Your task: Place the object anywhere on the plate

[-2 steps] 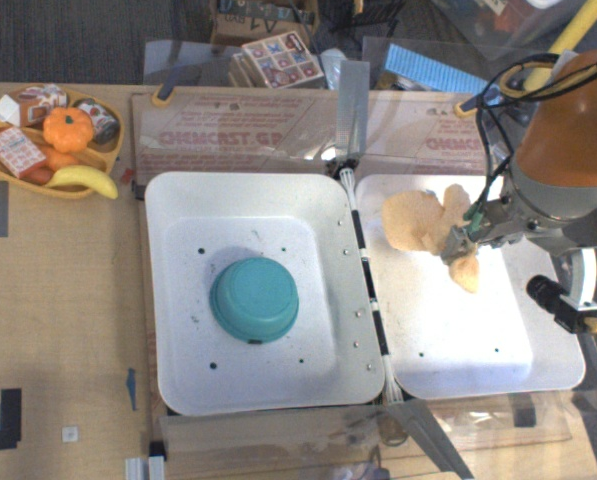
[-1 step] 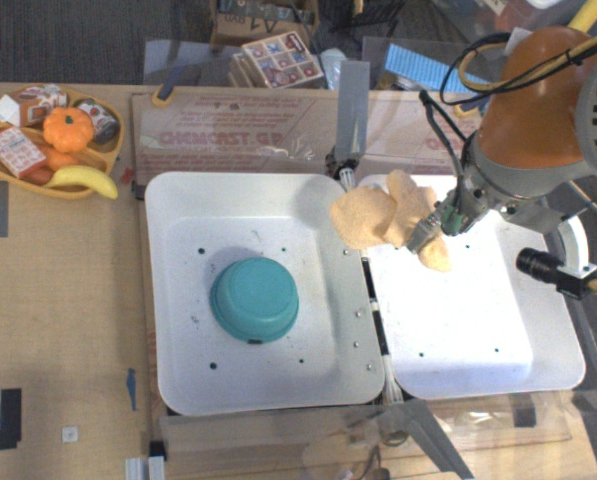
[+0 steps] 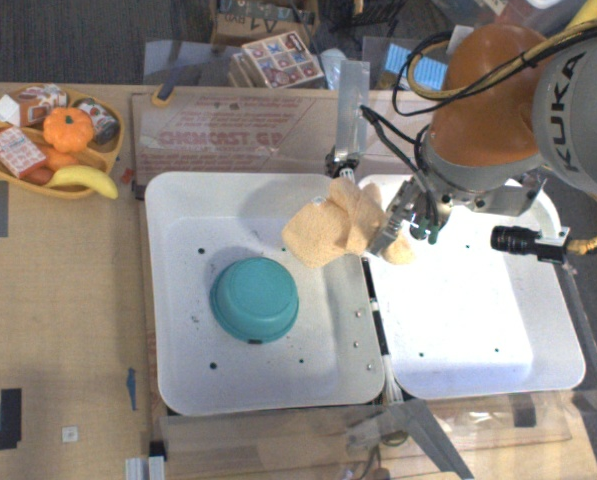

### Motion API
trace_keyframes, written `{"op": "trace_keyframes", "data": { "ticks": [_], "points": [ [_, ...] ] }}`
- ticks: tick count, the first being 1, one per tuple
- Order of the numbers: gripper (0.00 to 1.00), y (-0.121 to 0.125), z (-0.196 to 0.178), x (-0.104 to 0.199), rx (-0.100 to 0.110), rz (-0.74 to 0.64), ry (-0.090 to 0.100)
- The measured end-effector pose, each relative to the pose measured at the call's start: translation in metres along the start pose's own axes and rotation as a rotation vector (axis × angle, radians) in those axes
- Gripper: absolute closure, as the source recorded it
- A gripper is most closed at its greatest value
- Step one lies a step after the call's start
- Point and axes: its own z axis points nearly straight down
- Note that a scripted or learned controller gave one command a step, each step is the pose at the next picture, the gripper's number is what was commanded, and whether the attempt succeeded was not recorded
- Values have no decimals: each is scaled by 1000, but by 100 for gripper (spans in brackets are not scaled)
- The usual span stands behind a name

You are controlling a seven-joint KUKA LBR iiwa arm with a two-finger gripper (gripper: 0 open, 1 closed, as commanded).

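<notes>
A teal plate [image 3: 255, 298] lies in the left bin [image 3: 178, 368], a little left of its middle. A soft tan, cloth-like object [image 3: 323, 233] hangs over the seam between the two bins, near their far edge. My gripper [image 3: 390, 236] comes down from the right and is shut on the object's right part, with a bit of tan showing on the fingers' right side too. The object is up and to the right of the plate and does not touch it. The arm's orange band [image 3: 488, 88] looms over the right bin [image 3: 478, 338].
A yellow bowl of toy fruit [image 3: 53, 148] stands on the bench at the far left. A flattened cardboard sheet [image 3: 228, 138] lies behind the left bin. A black cylinder [image 3: 523, 240] sticks out from the wrist over the right bin.
</notes>
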Motion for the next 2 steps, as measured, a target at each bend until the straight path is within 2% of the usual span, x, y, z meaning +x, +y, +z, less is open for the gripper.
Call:
{"op": "trace_keyframes", "data": {
  "ticks": [1,2],
  "points": [
    [100,50,9,10,-2,-399,-1],
    [100,96,0,26,-3,-552,-1]
  ]
}}
